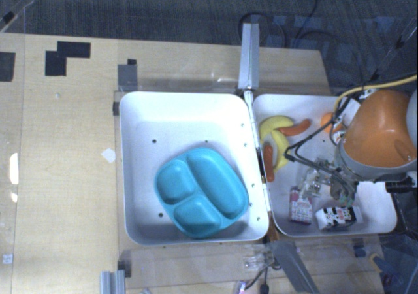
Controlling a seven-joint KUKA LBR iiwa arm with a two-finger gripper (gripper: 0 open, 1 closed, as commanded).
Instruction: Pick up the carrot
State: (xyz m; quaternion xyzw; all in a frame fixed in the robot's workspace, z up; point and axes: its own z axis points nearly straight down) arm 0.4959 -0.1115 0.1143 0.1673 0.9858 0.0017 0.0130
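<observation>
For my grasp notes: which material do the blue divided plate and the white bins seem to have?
Blue plate: probably moulded plastic, matte to satin; uniform colour, soft rounded dividers. White bins: likely plastic or coated metal, smooth and slightly glossy; the look leaves this open.

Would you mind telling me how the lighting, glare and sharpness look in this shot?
In the camera view, light is even and soft; the left bin shows a faint shadow beneath the blue tray, a bright glare patch sits on the bench at the left edge, and the whole picture is slightly soft, so the gripper and small items in the right bin blur together.
</observation>
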